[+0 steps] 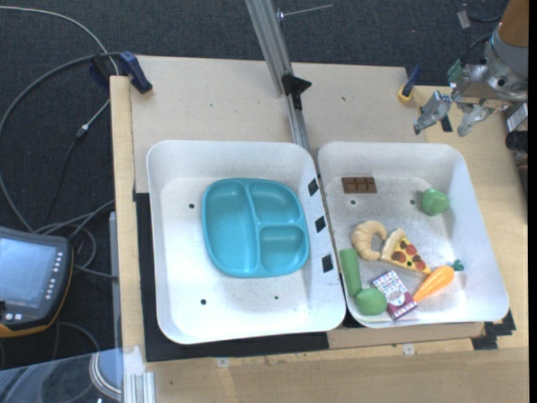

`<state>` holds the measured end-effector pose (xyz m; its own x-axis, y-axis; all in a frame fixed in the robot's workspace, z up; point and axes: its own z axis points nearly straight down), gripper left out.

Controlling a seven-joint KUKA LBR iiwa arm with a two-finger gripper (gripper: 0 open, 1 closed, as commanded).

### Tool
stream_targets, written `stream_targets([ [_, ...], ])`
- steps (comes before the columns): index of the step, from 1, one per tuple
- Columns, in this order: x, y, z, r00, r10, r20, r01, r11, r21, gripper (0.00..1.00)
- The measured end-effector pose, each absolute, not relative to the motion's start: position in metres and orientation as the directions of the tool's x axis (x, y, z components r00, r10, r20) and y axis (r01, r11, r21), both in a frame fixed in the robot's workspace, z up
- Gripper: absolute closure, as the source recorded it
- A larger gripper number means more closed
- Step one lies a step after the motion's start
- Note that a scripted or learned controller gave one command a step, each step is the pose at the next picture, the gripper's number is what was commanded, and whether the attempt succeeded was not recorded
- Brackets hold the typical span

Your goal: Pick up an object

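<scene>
Croissant (368,238) mid right bin (475,193), light toy, rigid, curved — pinch across its thick middle. Gripper (453,116) above bin's far rim, fingers spread, nothing held.

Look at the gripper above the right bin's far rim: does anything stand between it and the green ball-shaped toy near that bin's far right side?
Nothing visible does. The gripper hangs open beyond the right bin, and bare bin wall and floor lie between it and the green toy. The chocolate bar lies off to the side.
</scene>
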<state>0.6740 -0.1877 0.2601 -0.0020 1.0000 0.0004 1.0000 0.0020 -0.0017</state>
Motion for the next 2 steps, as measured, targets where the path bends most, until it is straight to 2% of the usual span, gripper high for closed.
stream_targets([
  [1,0.674,-0.188,0.26,-0.002,1.0,0.0,1.0,0.002,-0.002,0.0],
  [2,0.674,-0.185,0.219,-0.002,1.0,0.0,1.0,0.002,-0.004,0.0],
])
